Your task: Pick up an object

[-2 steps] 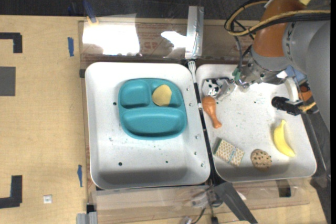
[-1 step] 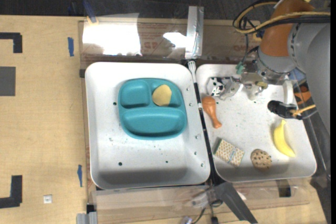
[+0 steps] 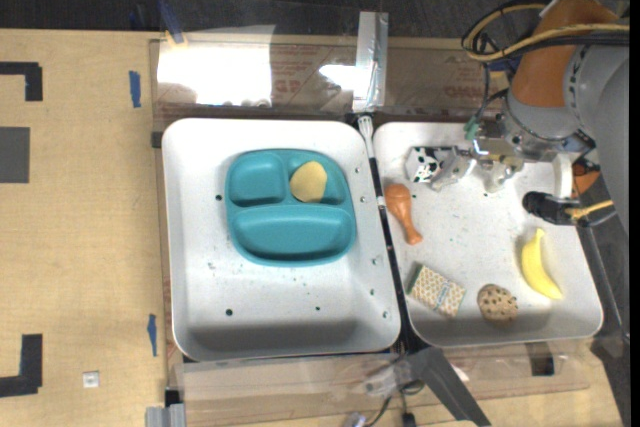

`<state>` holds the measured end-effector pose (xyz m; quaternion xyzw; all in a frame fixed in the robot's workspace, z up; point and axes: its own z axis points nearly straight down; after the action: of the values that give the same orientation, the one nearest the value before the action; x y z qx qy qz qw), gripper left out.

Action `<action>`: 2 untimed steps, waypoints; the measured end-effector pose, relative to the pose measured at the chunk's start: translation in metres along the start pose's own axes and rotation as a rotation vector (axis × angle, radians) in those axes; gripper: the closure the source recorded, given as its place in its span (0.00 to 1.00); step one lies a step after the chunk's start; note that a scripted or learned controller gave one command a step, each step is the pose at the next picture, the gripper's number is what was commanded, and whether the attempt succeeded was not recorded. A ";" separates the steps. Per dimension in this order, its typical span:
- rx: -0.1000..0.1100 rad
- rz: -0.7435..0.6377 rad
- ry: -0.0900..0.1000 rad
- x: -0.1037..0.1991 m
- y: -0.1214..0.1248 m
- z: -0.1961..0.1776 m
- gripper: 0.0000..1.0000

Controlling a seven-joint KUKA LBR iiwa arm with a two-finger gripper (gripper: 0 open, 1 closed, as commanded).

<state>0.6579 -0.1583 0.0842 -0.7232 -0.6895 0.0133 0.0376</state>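
My gripper (image 3: 480, 173) hangs over the back of the right bin (image 3: 575, 320), open, with nothing between its fingers. A small black-and-white toy (image 3: 427, 165) lies just to its left, close to one finger. An orange drumstick-shaped piece (image 3: 402, 211) rests near the bin's left wall. A yellow banana (image 3: 540, 265) lies at the right. At the front of the bin are a round brown cookie (image 3: 497, 302) and a patterned square cracker (image 3: 436, 290).
The left bin (image 3: 190, 295) holds a teal divided plate (image 3: 290, 233) with a yellowish round item (image 3: 309, 181) in its upper right compartment. A clear plastic sheet (image 3: 260, 65) stands behind the bins. The arm's orange band (image 3: 545, 70) and cables rise at the upper right.
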 end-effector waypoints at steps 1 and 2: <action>-0.077 -0.236 -0.042 0.076 0.000 -0.102 0.00; -0.086 -0.349 -0.051 0.062 0.002 -0.028 0.00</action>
<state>0.6646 -0.0976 0.1138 -0.5930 -0.8051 -0.0049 -0.0092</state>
